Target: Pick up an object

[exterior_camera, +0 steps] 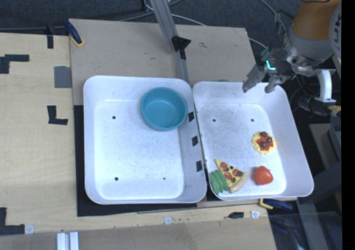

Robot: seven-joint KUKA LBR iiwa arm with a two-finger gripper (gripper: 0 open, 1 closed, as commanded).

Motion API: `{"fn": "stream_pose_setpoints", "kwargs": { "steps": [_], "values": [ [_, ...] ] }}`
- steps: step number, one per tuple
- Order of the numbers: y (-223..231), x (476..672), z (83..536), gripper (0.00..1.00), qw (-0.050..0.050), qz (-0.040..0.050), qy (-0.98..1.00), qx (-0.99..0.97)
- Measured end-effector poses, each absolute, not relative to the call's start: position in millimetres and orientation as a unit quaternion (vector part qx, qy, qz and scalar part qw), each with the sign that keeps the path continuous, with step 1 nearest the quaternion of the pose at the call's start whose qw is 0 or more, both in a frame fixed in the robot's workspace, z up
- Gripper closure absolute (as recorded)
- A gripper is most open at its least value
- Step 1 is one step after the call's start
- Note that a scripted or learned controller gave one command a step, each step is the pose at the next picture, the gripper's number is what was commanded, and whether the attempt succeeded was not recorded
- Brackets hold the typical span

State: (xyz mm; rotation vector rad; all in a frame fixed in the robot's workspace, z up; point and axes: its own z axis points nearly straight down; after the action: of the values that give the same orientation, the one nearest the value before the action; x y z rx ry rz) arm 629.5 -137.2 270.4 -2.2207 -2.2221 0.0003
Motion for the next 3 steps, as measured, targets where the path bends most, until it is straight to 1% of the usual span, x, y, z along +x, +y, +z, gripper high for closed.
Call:
{"fn": "stream_pose_setpoints", "kwargs": {
  "steps": [1, 2, 3],
  "values": [
    [-137.1, 629.4, 270.3, 0.00, 0.000, 0.0001, -0.707, -0.707],
    [-142.2, 627.5, 208.5, 0.00, 0.002, 0.0017, -0.707, -0.707],
    [-135.3, 624.1, 163.0, 0.00, 0.002, 0.0013, -0.707, -0.707]
  ]
}}
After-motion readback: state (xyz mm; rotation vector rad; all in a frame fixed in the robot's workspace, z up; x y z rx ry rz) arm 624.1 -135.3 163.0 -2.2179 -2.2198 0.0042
